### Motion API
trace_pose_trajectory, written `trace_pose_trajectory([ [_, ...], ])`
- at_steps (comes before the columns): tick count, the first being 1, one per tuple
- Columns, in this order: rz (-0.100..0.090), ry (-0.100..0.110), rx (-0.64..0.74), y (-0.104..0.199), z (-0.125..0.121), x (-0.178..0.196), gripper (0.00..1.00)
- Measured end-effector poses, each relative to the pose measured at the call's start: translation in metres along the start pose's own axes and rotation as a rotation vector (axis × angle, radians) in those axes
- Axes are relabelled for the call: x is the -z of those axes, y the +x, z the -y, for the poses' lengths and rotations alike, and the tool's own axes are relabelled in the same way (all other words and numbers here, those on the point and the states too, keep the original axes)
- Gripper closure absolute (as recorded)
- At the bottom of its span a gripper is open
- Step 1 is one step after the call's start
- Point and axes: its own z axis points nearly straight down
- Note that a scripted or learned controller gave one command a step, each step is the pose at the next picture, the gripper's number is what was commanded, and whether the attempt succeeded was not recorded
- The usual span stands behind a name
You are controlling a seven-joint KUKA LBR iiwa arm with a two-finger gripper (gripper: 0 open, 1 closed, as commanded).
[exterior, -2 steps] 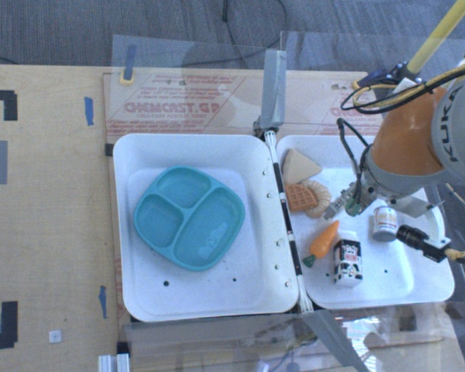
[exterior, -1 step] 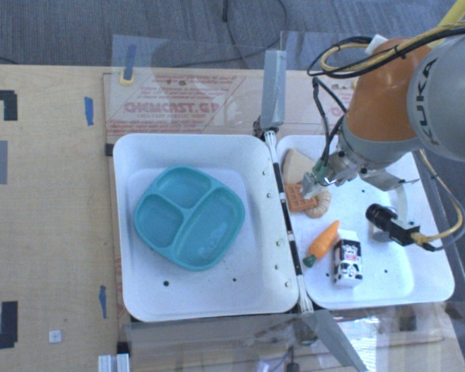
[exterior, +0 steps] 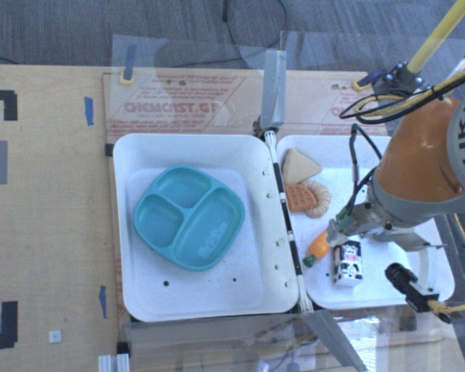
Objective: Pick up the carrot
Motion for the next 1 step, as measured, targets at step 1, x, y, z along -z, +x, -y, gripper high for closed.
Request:
trace_pose_trajectory([
  [1, 0.002, -0.002, 0.043, 0.0629, -0.0213, -0.0001, 1.0],
])
